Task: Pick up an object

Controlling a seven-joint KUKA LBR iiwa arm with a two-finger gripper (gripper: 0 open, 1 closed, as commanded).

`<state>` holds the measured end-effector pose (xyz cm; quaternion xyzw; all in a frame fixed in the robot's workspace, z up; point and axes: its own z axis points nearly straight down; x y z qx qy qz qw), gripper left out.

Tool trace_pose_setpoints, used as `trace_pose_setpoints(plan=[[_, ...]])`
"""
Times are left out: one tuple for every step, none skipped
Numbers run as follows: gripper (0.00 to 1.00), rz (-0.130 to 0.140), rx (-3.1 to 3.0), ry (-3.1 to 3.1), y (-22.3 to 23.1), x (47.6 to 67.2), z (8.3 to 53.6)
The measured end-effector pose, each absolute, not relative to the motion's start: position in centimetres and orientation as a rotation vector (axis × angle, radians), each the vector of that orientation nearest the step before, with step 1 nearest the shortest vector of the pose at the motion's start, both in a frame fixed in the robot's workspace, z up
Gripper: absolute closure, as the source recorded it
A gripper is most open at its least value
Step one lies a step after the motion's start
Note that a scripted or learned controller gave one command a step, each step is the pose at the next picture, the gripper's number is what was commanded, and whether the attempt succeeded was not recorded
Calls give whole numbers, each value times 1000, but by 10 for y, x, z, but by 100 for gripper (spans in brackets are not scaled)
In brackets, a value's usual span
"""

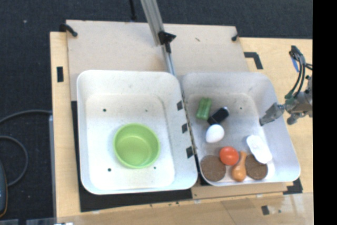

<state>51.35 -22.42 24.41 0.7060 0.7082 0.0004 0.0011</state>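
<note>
My gripper [274, 113] over the right bin's [274, 87] right edge, grip state unclear, white oval object [258, 148] near it toward the bin's front-right corner, nothing held

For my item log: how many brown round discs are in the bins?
2. One disc lies at the near edge of the right bin, left of the red ball; the other disc is further right, partly under a white object.
</note>
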Motion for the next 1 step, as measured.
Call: trace_pose_setpoints(plan=[[0,2,2217,2223,-224,514,244]])
